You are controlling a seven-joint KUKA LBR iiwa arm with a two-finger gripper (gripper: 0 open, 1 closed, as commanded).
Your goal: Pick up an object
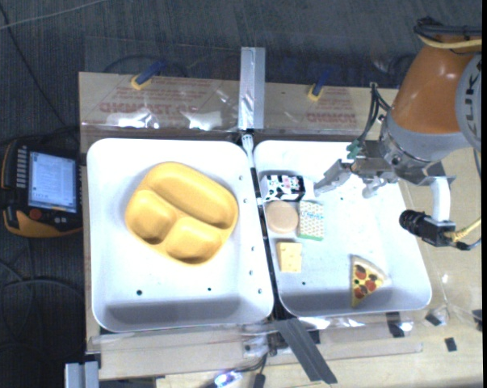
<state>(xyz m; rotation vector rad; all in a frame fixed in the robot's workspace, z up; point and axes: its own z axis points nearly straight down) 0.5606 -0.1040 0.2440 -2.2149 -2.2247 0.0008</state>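
Observation:
My gripper (pixel 352 181) hangs over the upper middle of the right bin (pixel 405 249), its two fingers spread open with nothing between them. To its left, along the bin's left wall, lie a black-and-white patterned block (pixel 283 187), a round tan cookie (pixel 281 217), a pale green speckled piece (pixel 312 220) and a yellow cheese square (pixel 290 256). A pizza slice (pixel 365 279) lies near the bin's front right. The left bin (pixel 114 297) holds a large yellow bread-shaped lump (pixel 181 210).
The arm with its orange band (pixel 433 87) enters from the upper right, and a black cylinder (pixel 425 225) juts out beside the right bin's right wall. A handheld screen device (pixel 41 188) lies left of the bench. A metal divider (pixel 252 87) stands behind the bins.

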